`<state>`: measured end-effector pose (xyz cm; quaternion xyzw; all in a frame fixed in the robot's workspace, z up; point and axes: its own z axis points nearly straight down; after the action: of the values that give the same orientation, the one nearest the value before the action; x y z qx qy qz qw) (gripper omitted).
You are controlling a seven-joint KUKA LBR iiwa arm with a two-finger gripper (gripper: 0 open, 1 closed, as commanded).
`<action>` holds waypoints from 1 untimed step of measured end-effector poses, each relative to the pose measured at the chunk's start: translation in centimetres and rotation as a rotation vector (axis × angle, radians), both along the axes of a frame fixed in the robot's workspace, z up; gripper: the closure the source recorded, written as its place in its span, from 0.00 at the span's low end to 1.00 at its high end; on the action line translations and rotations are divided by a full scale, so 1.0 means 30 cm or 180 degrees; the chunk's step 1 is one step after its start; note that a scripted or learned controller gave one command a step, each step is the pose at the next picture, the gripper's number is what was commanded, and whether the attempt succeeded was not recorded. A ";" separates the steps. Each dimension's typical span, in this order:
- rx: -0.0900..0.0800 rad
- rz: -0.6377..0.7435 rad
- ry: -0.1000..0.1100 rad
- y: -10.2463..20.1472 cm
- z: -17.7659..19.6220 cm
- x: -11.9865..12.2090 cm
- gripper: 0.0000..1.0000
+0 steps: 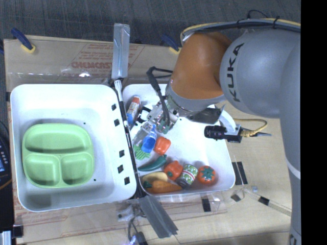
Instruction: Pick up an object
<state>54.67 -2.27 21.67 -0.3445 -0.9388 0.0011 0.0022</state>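
1. On the tabletop (pixel 265 185) you see a pale wood surface with a brown cardboard sheet (pixel 66 55) spread under the back of the bins, printed with faint red lettering and held at its far left corner by a blue clamp (pixel 23 39).
2. Beyond the tabletop's far edge you look down on dark grey carpeted floor (pixel 76 6).
3. Your left bin (pixel 30 98) holds a light green divided tray (pixel 57 155), lying flat with three compartments.
4. Your right bin (pixel 217 157) carries the toys: a small bottle with an orange-red band (pixel 133 107) near the dividing wall, a blue piece (pixel 148 144), an orange block (pixel 162 145), a dark green pepper (pixel 152 164), and along the near wall a carrot (pixel 161 187), a red-orange piece (pixel 173 169), a green-and-white ball (pixel 189 174) and a tomato (pixel 206 175).
5. The arm (pixel 255 75) comes in from the right, its orange band over the right bin's far half.
6. The claw (pixel 157 120) sits low in the right bin, just above the blue piece; you cannot tell from here whether it is open or closed, or whether it grips anything.
7. A black cable (pixel 153 80) loops beside the wrist.
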 end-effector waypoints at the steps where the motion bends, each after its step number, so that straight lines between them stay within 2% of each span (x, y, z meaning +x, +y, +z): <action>1: -0.0004 0.0010 0.0000 -0.001 0.033 0.002 1.00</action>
<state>54.74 -2.31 22.67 -0.3430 -0.9393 0.0016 0.0020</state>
